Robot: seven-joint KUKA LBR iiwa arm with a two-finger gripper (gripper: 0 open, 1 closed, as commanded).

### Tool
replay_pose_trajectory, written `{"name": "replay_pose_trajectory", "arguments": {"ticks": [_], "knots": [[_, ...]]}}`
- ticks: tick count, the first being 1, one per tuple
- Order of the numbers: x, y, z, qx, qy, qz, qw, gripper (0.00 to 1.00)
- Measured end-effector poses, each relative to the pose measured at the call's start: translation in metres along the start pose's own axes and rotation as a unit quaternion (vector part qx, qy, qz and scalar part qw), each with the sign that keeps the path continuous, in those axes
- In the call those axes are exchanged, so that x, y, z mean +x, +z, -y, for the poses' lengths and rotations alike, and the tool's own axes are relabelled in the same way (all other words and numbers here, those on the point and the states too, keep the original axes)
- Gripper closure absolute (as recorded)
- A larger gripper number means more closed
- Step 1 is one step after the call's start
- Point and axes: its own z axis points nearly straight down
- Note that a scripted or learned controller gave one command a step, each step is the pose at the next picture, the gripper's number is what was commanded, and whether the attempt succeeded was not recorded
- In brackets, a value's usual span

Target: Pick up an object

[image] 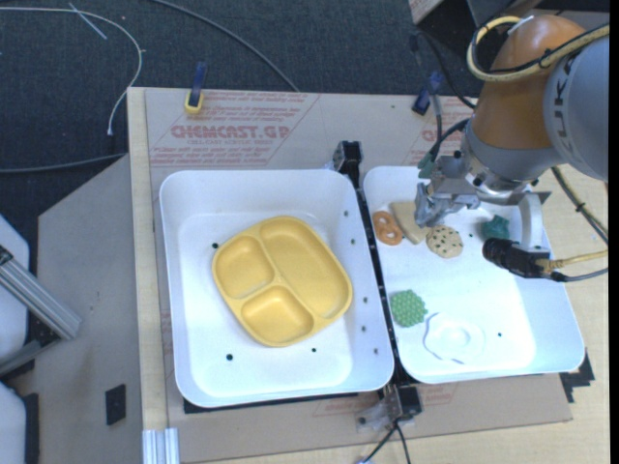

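Observation:
The right bin holds several small items. A brown pretzel and a beige wedge lie at its far left, with a speckled round cookie beside them. A small teal piece sits further right, a bumpy green ball lies near the left wall, and a white round lid rests at the front. My gripper hangs low over the far part of this bin, right above the beige wedge and just behind the cookie. Nothing is visibly held in it.
The left bin holds a yellow divided plate. A black clamp stands at the far end of the gap between the bins. A black cylinder with a yellow cable reaches over the right bin from the arm.

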Motion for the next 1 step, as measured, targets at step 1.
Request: {"name": "replay_pose_trajectory", "arguments": {"ticks": [1], "knots": [[0.0545,0.0090,-0.0084,0.000,0.000,0.000,1.0000,1.00]]}}
